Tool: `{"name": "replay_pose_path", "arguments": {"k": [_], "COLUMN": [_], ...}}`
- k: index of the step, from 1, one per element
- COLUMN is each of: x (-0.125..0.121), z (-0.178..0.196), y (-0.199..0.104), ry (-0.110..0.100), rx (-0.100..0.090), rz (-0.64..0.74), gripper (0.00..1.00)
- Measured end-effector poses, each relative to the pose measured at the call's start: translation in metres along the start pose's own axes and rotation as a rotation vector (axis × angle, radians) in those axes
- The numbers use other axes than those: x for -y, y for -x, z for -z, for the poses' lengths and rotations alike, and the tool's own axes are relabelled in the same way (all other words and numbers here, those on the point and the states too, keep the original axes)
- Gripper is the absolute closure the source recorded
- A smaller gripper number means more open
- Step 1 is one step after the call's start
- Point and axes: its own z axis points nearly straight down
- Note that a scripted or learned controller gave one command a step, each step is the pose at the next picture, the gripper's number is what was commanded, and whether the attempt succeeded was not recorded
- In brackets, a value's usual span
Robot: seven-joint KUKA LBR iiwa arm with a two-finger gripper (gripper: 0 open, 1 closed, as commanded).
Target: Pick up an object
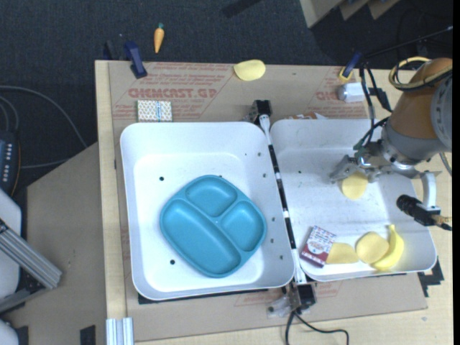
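Blue three-compartment plastic plate [212, 225] seen lower centre-left, in left white bin [136, 192]. Gripper [356, 169] lowered at right of frame, fingers spread over small round yellow object [354, 187] in right white bin [316, 142]. Object not yet pinched; closing and lifting judged left.

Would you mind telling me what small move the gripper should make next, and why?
Probably a short descent, then closing. The gripper stands with its fingers spread over the small yellow object in the right bin, and the object seems to lie just below the fingertips rather than between them. The other yellow pieces lie apart near the bin's front edge, so nothing crowds the grasp.
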Motion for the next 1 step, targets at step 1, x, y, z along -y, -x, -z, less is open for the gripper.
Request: {"name": "replay_pose_path", "arguments": {"k": [1], "x": [-0.0004], "z": [0.0102], "y": [0.0001], "ry": [0.002], "rx": [0.002], "rz": [0.001], "gripper": [1.0]}}
